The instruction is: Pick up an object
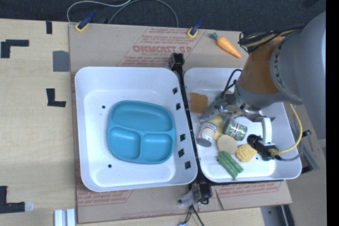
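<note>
I reach in from the right, my grey arm with its orange band [259, 69] bent over the right-hand shallow white bin [280, 169]. My two-finger gripper [225, 108] hangs low above the clutter there, and whether it is released or clenched I cannot tell. Just beneath it lies a small green-labelled can [235, 128], tipped on its side, its long axis slanting from upper left to lower right. Touching that, to the left, a small white bottle with a red and yellow label [206, 132] lies with its cap toward the lower left. A brown flat block [198, 101] sits nearer the dividing wall. Toward the front edge rest a pale round disc [227, 144], a yellow corn piece [245, 153] and a green pod-like piece [229, 162] pointing lower right. The left-hand white bin [90, 92] holds a blue divided plastic plate [141, 131]. An orange toy carrot [228, 46] lies on the cardboard beyond the bins.
</note>
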Motion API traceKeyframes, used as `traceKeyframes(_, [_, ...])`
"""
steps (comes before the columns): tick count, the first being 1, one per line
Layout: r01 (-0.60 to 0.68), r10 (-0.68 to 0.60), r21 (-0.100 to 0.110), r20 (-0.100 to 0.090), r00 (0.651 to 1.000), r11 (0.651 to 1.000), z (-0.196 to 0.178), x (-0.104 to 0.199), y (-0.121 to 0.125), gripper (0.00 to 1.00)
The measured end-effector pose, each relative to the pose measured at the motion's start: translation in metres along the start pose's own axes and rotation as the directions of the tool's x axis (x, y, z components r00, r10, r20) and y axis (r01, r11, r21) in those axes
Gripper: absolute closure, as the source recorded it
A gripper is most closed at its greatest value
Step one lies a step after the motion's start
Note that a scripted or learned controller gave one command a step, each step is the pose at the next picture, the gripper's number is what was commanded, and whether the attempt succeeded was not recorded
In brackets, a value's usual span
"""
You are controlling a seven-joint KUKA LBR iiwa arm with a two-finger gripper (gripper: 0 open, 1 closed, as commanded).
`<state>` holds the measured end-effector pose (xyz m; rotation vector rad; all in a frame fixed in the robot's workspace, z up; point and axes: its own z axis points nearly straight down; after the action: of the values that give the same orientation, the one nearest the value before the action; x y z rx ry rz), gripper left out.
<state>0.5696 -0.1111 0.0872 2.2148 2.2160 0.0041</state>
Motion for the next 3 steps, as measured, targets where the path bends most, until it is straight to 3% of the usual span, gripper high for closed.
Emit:
traceKeyframes(1, [0.001, -0.001, 0.004, -0.007, 1.000, 1.000, 0.001, -0.033, 0.013, 0.00])
traceKeyframes(2, [0.006, -0.006, 0.001, -0.004, 1.000, 1.000, -0.002, -0.006, 0.103, 0.00])
traceKeyframes(3, [0.002, -0.002, 0.009, -0.002, 1.000, 1.000, -0.011, -0.009, 0.099, 1.00])
